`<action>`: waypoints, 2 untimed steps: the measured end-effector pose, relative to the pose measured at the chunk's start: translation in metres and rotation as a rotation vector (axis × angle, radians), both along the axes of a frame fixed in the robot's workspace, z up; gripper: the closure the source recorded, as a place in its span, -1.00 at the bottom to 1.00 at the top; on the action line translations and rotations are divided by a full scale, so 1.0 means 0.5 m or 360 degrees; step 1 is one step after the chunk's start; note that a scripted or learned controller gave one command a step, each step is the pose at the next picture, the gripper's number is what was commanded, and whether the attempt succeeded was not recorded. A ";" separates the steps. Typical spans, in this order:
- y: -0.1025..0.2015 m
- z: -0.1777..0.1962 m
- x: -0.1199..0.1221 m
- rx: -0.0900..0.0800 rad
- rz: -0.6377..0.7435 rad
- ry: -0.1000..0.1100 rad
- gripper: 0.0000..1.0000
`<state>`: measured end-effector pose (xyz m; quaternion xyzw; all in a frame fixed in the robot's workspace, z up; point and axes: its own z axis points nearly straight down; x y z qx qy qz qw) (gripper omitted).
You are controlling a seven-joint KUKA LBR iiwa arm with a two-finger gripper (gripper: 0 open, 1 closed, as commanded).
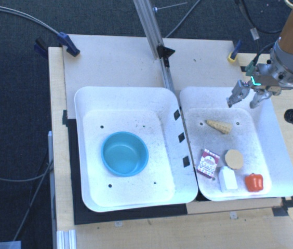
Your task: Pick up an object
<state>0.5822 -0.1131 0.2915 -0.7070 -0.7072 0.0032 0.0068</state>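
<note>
From above, the gripper (246,98) hangs over the far right corner of the right bin (271,134), its two fingers (236,96) spread apart with nothing between them. In that bin a cone (218,126) lies near the middle, below and left of the gripper. Toward the near edge sit a packet (208,163), a tan disc (234,159), a white block (228,180) and a red pepper (254,182), close together. The left bin (92,105) holds a blue bowl (125,153), upright
</note>
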 end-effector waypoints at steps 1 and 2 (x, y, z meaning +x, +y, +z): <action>0.000 0.005 0.001 -0.0001 0.0001 -0.0008 -1.00; 0.011 -0.119 0.008 0.0000 0.0000 0.0004 -1.00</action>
